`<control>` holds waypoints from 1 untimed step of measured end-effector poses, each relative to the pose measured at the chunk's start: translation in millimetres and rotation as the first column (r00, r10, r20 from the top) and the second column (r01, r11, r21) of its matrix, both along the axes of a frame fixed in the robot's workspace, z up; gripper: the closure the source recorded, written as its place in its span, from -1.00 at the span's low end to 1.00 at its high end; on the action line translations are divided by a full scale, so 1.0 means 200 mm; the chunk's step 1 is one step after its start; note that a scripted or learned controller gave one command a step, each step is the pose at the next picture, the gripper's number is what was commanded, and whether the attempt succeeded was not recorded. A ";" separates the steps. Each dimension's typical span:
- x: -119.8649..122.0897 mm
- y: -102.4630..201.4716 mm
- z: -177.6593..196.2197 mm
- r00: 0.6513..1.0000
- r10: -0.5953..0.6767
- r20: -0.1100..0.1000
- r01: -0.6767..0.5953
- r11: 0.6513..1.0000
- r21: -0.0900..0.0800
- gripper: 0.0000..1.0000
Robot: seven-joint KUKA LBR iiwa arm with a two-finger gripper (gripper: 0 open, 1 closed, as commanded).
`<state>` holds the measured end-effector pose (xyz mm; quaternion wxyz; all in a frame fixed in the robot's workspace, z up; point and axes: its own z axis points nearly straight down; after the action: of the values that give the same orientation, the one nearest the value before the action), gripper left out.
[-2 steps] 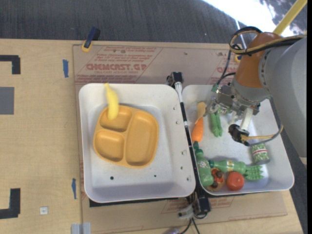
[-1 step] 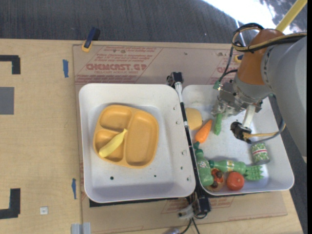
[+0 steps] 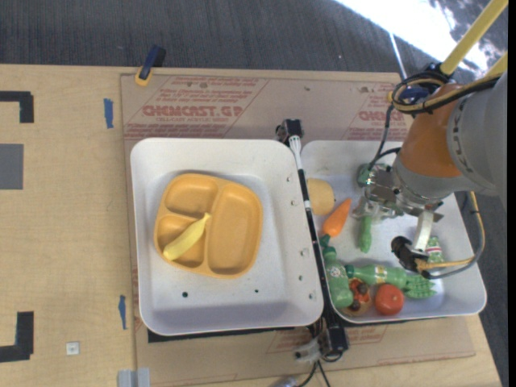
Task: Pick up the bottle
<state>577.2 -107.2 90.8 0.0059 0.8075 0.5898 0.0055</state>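
Crowding near the front rim: we see the bottle (image 3: 379,276), green and lying on its side in the right bin (image 3: 472,297), touching a red tomato-like toy (image 3: 389,298) and other green toys (image 3: 339,285); we judge a grasp here may catch a neighbour instead.
Gripper: the gripper (image 3: 377,204) hangs just beyond the bottle, over the bin's middle; we cannot tell how it is set or whether it has anything.
Slip risk: a round, smooth body could roll from the pinch.
Carrot: an orange carrot (image 3: 336,217) lies beside the divider.
Left bin: the left bin (image 3: 153,297) bears a yellow tray (image 3: 234,232) with a banana (image 3: 187,237).
Surface: brown board (image 3: 72,216) with blue tape.
Room: dark carpet (image 3: 201,14) beyond.
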 end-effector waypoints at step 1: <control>-0.37 -0.04 0.00 0.993 0.117 0.002 -0.117 0.993 -0.004 1.00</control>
<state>502.5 -114.8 90.9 0.0081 0.7716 0.6361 0.0056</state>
